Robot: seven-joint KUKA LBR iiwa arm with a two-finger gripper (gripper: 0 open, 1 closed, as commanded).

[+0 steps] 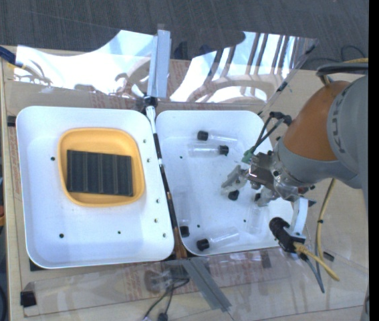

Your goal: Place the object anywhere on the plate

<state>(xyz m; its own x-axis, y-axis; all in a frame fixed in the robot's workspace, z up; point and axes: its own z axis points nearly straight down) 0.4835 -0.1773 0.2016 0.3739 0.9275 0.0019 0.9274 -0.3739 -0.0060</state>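
The yellow plate (pixel 99 142) with a dark ridged centre lies in the left bin (pixel 35 199). Several clear tubes with black caps lie in the right bin (pixel 189 206). One tube (pixel 209 138) and a second tube (pixel 210 151) are near the far side, and a third tube (pixel 220 237) is near the front wall. My gripper (pixel 246 196) hangs low over the right half of the right bin. Its fingers (pixel 233 179) are spread open, and I see nothing between them.
A small black cap (pixel 184 231) sits by the right bin's front left corner. The grey arm with its orange band (pixel 316 129) covers the bin's right edge. Cables (pixel 313 253) trail off the bench at the front right. A metal post (pixel 159 62) stands behind the bins.
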